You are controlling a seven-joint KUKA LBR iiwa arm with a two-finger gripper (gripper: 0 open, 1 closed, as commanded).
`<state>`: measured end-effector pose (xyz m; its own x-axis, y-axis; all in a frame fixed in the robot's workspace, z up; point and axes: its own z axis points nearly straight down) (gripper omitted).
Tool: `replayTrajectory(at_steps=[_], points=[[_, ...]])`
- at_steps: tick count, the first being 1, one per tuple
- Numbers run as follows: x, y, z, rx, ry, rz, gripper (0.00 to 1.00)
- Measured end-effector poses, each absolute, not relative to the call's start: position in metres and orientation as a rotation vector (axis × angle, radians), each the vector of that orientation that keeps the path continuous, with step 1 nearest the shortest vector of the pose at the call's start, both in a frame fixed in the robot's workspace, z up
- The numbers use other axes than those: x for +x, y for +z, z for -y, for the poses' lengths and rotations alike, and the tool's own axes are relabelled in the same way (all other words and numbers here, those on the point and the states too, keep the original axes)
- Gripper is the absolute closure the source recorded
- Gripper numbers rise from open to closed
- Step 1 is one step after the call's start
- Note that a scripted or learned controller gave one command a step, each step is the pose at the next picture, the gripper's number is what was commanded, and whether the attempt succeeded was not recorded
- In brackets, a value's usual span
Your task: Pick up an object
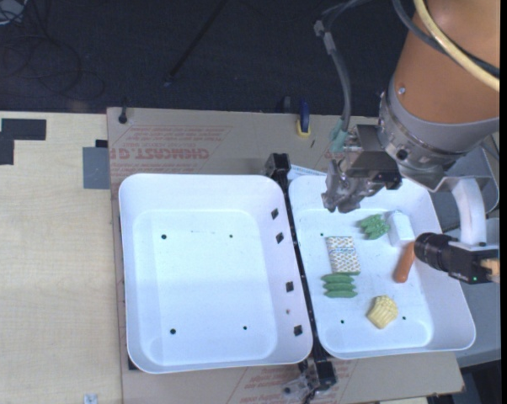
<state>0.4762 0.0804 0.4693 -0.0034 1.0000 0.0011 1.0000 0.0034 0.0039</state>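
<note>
Tool (344, 197) hovers near the right bin's (456, 331) back edge, grip state unclear, so lower it squarely onto the checkered block (343, 254).

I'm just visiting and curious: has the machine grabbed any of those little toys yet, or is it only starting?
Nothing looks picked up yet. The claw hangs over the far end of the right white bin, with nothing visibly in it. The small patterned white box, green pea pod, yellow corn piece, leafy green toy and orange carrot all lie in that bin. Grasping and lifting remain.
</note>
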Motion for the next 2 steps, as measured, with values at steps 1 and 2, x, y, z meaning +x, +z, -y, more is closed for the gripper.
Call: replayTrajectory(at_steps=[1,2], points=[[0.475,0.371,-0.021,2.234,-0.018,-2.219,1.0],[0.476,0.386,-0.022,2.225,-0.009,-2.223,1.0]])
